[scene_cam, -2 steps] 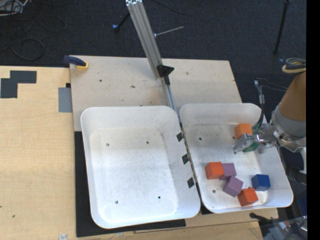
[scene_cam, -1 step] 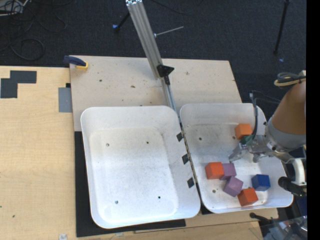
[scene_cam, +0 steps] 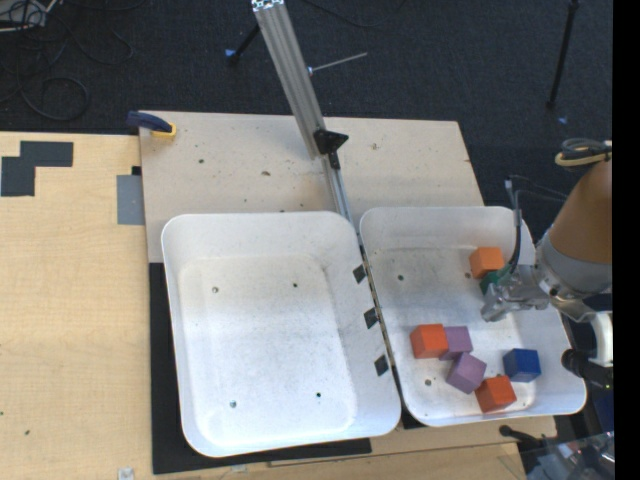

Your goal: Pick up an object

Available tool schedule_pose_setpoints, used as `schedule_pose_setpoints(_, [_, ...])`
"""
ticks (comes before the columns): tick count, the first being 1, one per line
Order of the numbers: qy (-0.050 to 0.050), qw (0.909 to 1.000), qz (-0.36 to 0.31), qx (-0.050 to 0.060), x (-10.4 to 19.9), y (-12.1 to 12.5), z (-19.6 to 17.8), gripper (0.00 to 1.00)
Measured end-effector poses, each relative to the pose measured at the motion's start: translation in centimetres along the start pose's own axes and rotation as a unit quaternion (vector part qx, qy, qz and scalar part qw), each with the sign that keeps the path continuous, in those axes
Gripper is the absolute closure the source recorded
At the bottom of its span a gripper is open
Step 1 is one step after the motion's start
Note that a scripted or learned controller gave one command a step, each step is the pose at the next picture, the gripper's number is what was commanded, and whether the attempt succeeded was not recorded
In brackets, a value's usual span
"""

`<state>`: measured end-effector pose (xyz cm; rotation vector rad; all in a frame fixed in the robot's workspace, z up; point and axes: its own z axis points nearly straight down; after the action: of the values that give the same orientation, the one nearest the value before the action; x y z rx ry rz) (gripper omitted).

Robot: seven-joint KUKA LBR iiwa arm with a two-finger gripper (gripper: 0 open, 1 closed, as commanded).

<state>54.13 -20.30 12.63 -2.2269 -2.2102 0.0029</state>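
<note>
Blocks (scene_cam: pixel 466 356) scattered across right bin (scene_cam: pixel 420 238); orange cube (scene_cam: pixel 487 261) just beside pincer (scene_cam: pixel 497 296). Pincer low over bin floor, grip impossible to tell.

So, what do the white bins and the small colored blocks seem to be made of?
The bins look like thin molded plastic: rounded rims, matte white, scuffed grey inside. The blocks, such as the blue one and the purple one, look like painted wood or solid plastic, with flat matte faces; the view cannot settle which.
</note>
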Motion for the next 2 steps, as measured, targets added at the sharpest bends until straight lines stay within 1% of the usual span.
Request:
schedule_pose_setpoints(1, [-0.001, 1.0000, -0.003, -0.003, 0.2, -0.2, -4.2, 1.00])
schedule_pose_setpoints(2, [-0.001, 1.0000, -0.004, -0.003, 0.1, -0.1, -7.8, 1.00])
